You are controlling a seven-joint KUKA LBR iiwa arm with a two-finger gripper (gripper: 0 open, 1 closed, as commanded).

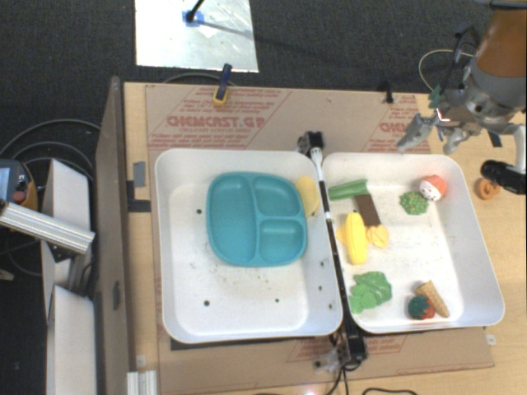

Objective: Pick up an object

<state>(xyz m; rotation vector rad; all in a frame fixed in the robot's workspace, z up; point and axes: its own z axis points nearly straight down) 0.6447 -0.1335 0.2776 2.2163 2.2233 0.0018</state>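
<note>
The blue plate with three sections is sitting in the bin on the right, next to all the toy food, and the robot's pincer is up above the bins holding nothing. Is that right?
Not quite. The camera view shows the blue plate in the left bin, not the right one. The toy food, like the corn, lies in the right bin. The rest holds: the pincer is above the bins holding nothing.

The desk (247, 109) was covered by a brown cardboard sheet printed with red lettering. Dark carpet (66, 39) lay beyond its far and left edges. A shiny rectangular sheet (198, 23) rested on the carpet past the far edge. Black cables (33, 138) looped on the floor at the left, beside a white metal frame (58, 229). Lighting was even.
</note>
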